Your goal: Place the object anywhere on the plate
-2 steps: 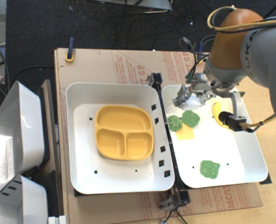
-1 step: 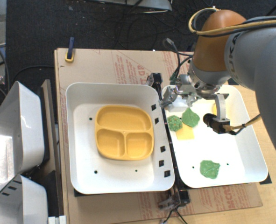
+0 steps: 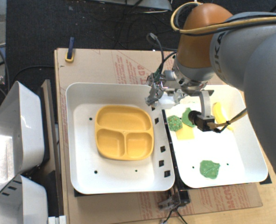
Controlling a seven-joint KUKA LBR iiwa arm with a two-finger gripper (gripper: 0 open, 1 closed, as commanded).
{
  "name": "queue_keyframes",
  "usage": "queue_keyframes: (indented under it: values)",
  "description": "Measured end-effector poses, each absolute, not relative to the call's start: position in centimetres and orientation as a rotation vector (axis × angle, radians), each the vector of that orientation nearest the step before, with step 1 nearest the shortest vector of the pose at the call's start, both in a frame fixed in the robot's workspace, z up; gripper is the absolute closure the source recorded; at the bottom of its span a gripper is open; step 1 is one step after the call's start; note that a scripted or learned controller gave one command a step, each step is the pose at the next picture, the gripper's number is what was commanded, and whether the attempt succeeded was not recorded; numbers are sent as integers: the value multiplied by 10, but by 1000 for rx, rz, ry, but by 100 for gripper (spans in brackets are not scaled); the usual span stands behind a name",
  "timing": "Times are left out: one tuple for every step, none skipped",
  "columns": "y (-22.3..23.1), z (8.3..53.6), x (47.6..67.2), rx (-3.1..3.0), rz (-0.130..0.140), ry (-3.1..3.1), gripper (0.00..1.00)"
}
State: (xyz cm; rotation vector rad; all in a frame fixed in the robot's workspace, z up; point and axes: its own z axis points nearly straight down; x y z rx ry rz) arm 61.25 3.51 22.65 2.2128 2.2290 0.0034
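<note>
Gripper (image 3: 160,94) sits over the top end of the wall between the two bins. Can't tell if it's open or closed (wrist hardware blocks the view). All loose objects lie in the right bin (image 3: 243,155). The closest is the green lump (image 3: 174,122), just below and right of the gripper, touching the yellow square (image 3: 186,133). Next is the dark green piece (image 3: 187,115), partly hidden by the robot, then the yellow curved piece (image 3: 217,112) further right. The green leafy piece (image 3: 209,168) is well apart, near the front. Count: 2 white bins, 3 green pieces, 2 yellow pieces, 1 yellow three-compartment plate (image 3: 123,131) in the middle of the left bin (image 3: 81,164).
</note>
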Motion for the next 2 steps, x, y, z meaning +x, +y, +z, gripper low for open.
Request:
queue_keyframes:
  values:
    - [94, 234, 602, 2213, 2, 2230, 100]
    - [126, 242, 606, 2214, 3, 2229, 100]
